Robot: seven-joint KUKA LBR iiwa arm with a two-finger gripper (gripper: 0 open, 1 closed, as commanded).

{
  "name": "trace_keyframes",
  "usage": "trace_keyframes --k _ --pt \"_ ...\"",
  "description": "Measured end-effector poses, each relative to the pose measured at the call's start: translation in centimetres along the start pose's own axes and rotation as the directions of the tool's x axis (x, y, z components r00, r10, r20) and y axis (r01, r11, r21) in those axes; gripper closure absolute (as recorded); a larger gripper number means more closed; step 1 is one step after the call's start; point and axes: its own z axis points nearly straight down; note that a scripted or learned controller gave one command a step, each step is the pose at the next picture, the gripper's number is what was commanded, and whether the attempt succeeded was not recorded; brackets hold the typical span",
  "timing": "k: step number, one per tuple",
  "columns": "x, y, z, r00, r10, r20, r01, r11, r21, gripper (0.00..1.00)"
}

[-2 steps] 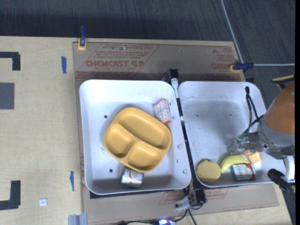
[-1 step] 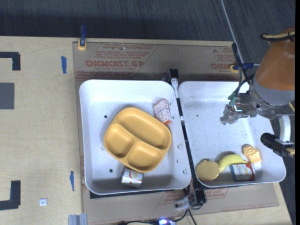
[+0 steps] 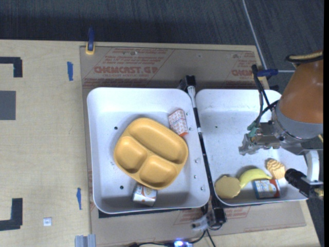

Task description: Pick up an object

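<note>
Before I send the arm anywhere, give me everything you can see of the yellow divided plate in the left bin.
The yellow three-compartment plastic plate lies flat in the left white bin, turned at a slant, its compartments holding nothing. It looks smooth, glossy and rounded. A small red-and-white packet lies at its upper right rim, and a small printed carton sits partly under its lower edge.
</note>
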Motion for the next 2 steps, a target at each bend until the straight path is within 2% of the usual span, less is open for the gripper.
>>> trace_keyframes --k 1,2 --pt "6.7 5.2 0.3 1.0 0.0 0.0 0.0 1.0 -0.002 1.0" --pt "9.4 0.9 -0.1 1.0 0.0 0.0 0.0 1.0 0.001 1.0"
